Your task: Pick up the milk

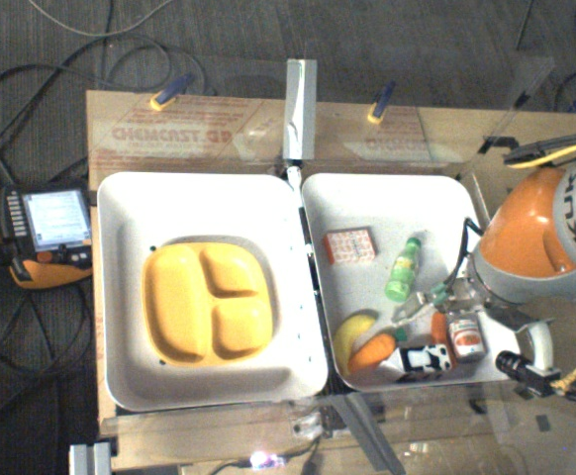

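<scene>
The milk (427,359), a small black-and-white carton, lies on its side at the near wall of the right bin (367,191), its long axis running left to right. The carrot (371,350) touches its left end, and the lemon (352,331) is just behind the carrot. The gripper (444,307) hangs just behind the milk, so the milk lies toward the near side from it. Whether the jaws are wide or narrow, I cannot tell. The green bottle (404,267) stands farther back.
</scene>
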Robot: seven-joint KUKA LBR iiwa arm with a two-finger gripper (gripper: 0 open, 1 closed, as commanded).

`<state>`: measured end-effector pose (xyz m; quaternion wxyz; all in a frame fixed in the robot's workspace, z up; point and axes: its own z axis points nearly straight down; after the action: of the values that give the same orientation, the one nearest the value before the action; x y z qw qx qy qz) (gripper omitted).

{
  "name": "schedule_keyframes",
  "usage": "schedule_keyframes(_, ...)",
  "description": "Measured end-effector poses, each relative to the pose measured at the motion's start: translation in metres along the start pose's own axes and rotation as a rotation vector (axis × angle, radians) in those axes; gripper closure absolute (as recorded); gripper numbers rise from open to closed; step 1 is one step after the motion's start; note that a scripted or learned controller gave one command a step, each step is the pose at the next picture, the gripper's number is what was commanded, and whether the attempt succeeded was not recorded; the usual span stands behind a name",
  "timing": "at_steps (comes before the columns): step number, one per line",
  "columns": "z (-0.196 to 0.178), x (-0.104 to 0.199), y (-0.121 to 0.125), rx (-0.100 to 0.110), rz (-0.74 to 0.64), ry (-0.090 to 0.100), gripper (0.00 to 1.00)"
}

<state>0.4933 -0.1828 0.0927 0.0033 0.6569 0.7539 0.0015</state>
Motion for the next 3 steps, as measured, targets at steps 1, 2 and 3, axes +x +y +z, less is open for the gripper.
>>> schedule_keyframes(1,-0.027,0.076,0.001,0.012,-0.043,0.006,0.00)
schedule_keyframes(2,-0.146,0.020,0.061,0.011,-0.103,0.001,0.00)
schedule_keyframes(3,-0.148,0.029,0.074,0.010,-0.330,0.003,0.00)
